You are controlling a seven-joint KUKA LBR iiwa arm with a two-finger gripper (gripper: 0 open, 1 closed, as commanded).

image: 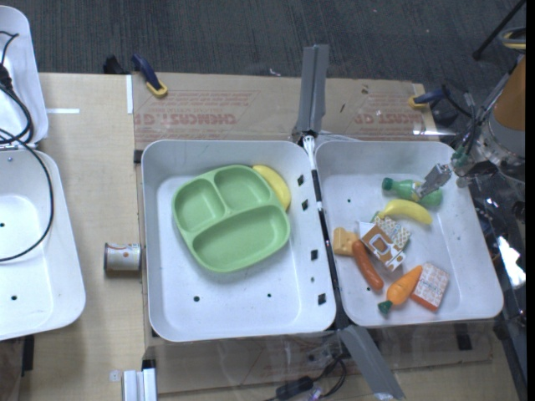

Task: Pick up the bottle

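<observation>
The green bottle lies on its side in the upper part of the right bin, just above a yellow banana. My gripper reaches in from the right and sits low at the bottle's right end, touching or nearly touching it. The grey arm with its orange band rises behind it at the right edge. The angle hides how the jaws stand and whether anything is between them.
The right bin also holds a small printed box, a sausage, a carrot, an orange carton and a bread piece. In the left bin are a green divided plate and a yellow fruit. A can lies on the bench.
</observation>
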